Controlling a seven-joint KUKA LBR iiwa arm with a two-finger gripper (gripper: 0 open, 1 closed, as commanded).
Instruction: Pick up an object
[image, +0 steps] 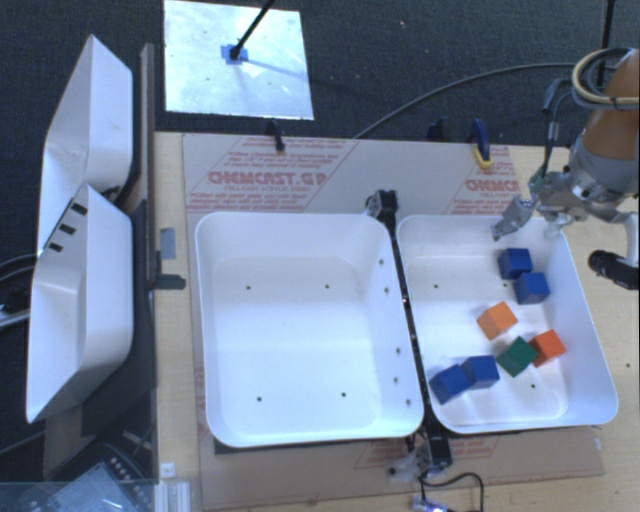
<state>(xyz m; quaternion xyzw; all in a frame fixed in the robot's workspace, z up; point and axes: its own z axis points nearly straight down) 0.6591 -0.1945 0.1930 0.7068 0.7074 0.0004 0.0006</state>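
The arm (610, 120) is reaching in from the right edge of the camera view, its orange band showing above the grey wrist at the upper right. The gripper (522, 212) is hanging at the end of the wrist, pointing down and leftward. Whether its jaws are parted or closed cannot be told from this slant, and nothing is showing between them.

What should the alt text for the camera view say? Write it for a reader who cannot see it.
A grey robot arm's gripper hovers above the far edge of the right white bin, which holds seven small blocks: four blue, two orange, one green. The left white bin sits beside it on the bench.
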